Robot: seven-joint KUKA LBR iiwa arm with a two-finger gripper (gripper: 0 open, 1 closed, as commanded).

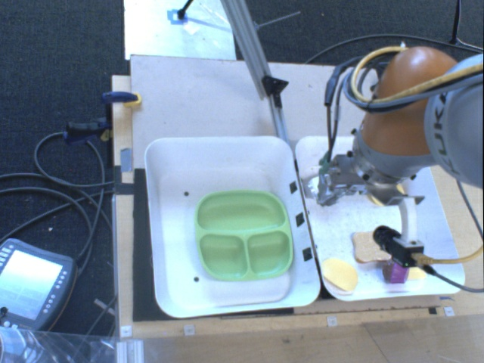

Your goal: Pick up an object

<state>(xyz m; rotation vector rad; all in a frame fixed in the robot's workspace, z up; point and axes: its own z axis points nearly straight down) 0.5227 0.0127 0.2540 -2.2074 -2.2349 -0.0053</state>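
A: How many bins, and what lies in each?

B: Two white bins side by side; the left bin (166,225) holds one green divided tray (243,234) with three compartments, one long and two smaller; the right bin (446,237) holds three small things along its near edge.

A: Name the three.

B: One yellow round piece (340,275) at the near left corner; one tan slice like toast (368,246) just beside it; one purple block (395,272) near the slice, partly behind a black fitting on the arm.

A: And the gripper?

B: One gripper (330,188), low over the far left part of the right bin, well apart from all three pieces; whether it is spread or closed, I cannot tell; nothing shows in its grasp.
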